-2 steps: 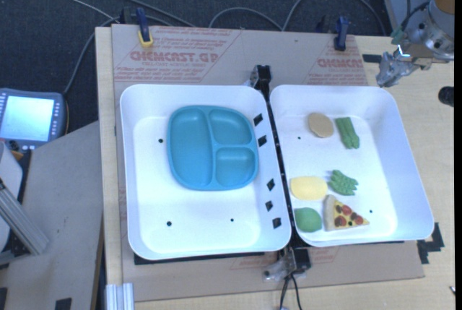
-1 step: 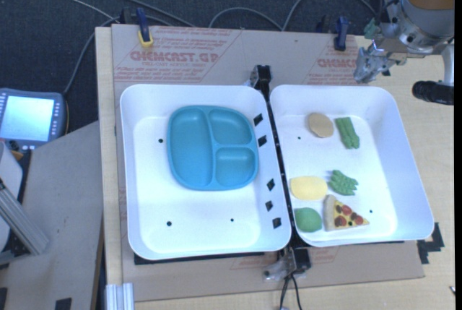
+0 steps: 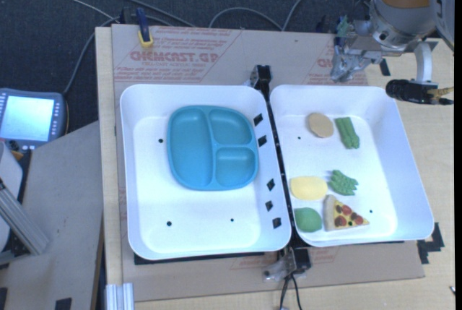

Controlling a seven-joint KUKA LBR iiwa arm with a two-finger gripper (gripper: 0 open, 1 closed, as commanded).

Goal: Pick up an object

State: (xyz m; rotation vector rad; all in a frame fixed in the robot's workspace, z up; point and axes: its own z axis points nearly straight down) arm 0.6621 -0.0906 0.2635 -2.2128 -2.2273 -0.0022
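Note:
The right bin (image 3: 390,121) holds several toy foods: a tan round piece (image 3: 320,125), a green pod (image 3: 347,132), a yellow piece (image 3: 308,188), a green leafy piece (image 3: 343,183), a green round piece (image 3: 308,219) and a pizza slice (image 3: 342,215). My gripper (image 3: 346,70) hangs above the bench just beyond the right bin's far rim, clear of all the foods, with nothing seen between its fingers.
In the left bin (image 3: 144,128) lies a blue divided plate (image 3: 213,148). A black divider with clips (image 3: 266,149) runs between the two bins. Cables cross the dark floor behind the bench.

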